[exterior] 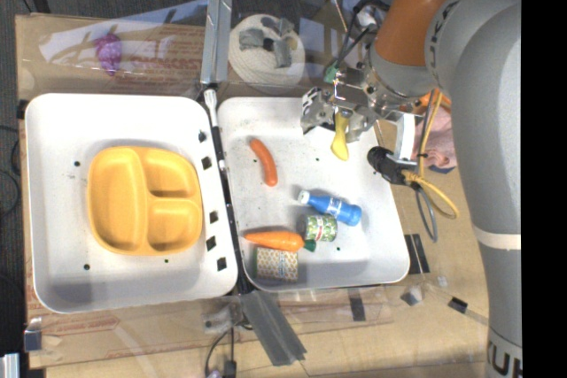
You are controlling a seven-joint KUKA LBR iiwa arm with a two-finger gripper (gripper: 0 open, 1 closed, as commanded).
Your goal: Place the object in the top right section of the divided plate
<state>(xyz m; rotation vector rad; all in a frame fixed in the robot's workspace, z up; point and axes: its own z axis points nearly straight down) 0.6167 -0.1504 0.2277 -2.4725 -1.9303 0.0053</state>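
Two shallow white bins sit side by side on the bench (pixel 115 49). The left bin (pixel 53 270) contains a yellow divided plate (pixel 143 199) with one long section on its left side and two smaller sections on its right; all three sections appear bare.

The grey arm (pixel 469 66), with its orange band (pixel 416 0), enters from the right and ends over the upper part of the right bin (pixel 381 252). The tool (pixel 339 121) hangs there with a yellow banana (pixel 340 140) between its fingers, gripped near the fruit's upper end so that the rest of the banana dangles downward, clear of the bin floor and near the bin's upper right corner.

The remaining items lie on the floor of the right bin. An orange-red sausage (pixel 263 161) lies at a slant left of centre, well apart from the tool. Below and to the right of it, a blue and white bottle (pixel 330 206) lies on its side. Just beneath the bottle is a small green can (pixel 321 228), and an orange carrot (pixel 274 238) lies touching or just beside the can's left side. A patterned cylindrical can (pixel 278 263) lies just below the carrot, near the bin's lower rim.

Behind the bins, a white bowl-like object (pixel 266 49) holds grey material.
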